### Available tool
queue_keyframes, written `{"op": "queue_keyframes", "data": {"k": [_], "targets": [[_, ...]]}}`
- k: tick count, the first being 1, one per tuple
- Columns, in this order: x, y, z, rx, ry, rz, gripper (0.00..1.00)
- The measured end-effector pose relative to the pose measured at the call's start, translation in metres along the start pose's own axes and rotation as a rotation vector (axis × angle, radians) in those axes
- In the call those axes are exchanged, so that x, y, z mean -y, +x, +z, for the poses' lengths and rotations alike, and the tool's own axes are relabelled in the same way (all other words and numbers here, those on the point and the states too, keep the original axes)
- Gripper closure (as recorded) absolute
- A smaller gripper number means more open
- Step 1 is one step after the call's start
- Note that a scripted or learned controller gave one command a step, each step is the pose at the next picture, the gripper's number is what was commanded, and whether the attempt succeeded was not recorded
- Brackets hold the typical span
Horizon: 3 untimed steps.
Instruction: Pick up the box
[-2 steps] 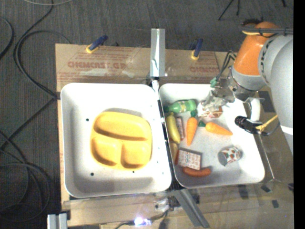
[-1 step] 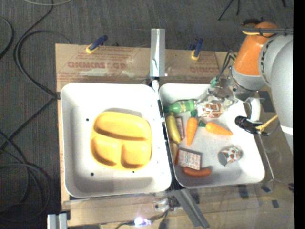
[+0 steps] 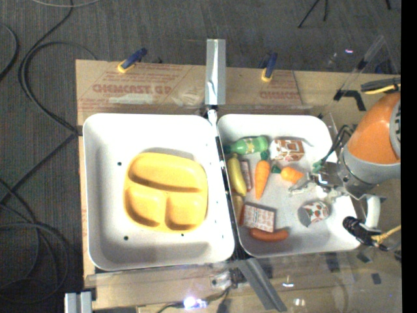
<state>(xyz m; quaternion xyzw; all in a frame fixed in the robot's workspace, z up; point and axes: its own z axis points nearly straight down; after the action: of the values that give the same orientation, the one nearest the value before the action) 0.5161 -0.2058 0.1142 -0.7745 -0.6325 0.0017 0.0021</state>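
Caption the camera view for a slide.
Grey arm's tool hovers in the right white bin above toy food; small dark red box lies untouched near its front.

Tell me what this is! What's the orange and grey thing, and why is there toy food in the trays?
It's a robot arm, seen by a camera looking down from above. It reaches in from the right. On the bench sit two white bins. The left bin holds a yellow divided tray. The right bin holds toy food: a carrot, a banana, a green bottle, a sausage and small boxes. Its job is to pick up the box. The arm's fingers sit over the right bin, and nothing is between them yet.
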Motion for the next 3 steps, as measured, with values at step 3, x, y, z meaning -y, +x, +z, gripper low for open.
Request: {"op": "queue_keyframes", "data": {"k": [3], "targets": [[-0.016, 0.071, 0.005, 0.002, -0.004, 0.17, 0.0]]}}
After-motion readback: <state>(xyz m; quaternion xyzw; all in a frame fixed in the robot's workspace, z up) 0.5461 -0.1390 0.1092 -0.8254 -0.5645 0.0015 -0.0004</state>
